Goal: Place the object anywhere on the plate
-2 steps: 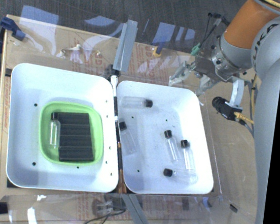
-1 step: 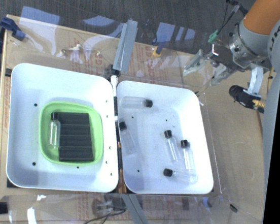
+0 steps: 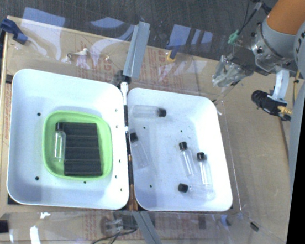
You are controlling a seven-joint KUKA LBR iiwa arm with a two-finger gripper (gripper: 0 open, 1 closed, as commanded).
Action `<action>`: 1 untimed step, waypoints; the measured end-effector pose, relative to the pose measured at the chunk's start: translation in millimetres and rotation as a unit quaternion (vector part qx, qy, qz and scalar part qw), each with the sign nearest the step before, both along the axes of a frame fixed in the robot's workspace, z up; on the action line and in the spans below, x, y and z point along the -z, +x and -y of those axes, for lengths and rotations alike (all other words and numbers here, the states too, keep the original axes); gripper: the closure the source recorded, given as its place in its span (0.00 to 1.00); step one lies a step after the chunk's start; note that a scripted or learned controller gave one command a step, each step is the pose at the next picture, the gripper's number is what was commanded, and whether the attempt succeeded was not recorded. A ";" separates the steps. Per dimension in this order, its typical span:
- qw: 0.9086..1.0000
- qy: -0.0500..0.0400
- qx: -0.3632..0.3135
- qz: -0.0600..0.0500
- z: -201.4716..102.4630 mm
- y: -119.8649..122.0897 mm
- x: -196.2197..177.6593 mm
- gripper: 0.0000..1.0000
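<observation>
- At far left, a shallow white left bin point(image 3: 23, 129), set on the bench point(image 3: 256, 177).
- Inside that bin, a green plate point(image 3: 80, 117) with rounded corners, lying flat and roughly in the middle of the bin floor.
- On the left part of the plate, a clear vial point(image 3: 58, 144) with a black cap, lying on its side, cap toward the far edge, just beside the left edge of a block.
- Taking up most of the plate, a black ridged block point(image 3: 84, 148), lying flat and slightly skewed.
- Beyond the seam between the two bins, a grey bar point(image 3: 135, 49) running away from the camera.
- Right of the seam, a white right bin point(image 3: 159, 200), touching or almost touching the left one.
- In its far left corner, a crosswise vial point(image 3: 145, 111), black cap pointing right.
- Near its left wall, a wall-side vial point(image 3: 140, 150), cap toward the far side, body faint against the white.
- Toward the middle, a middle vial point(image 3: 185, 157) and just beside it a right-hand vial point(image 3: 204, 173), both slanted, caps at the far ends.
- Closer to the near wall, a near vial point(image 3: 199, 193), cap at its left end.
- Farthest right and up, the gripper point(image 3: 226, 77), outside both bins, above the bench beyond the far right corner of the right bin; open or closed cannot be told at this angle.
- Behind it, the grey arm point(image 3: 288, 22) with its orange band.
</observation>
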State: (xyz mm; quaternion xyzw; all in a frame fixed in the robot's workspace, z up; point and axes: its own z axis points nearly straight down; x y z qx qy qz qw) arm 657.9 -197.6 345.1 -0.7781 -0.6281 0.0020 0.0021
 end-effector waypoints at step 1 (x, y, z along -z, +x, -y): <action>1.000 0.000 -0.029 0.000 -47.7 -1.5 141.5 1.00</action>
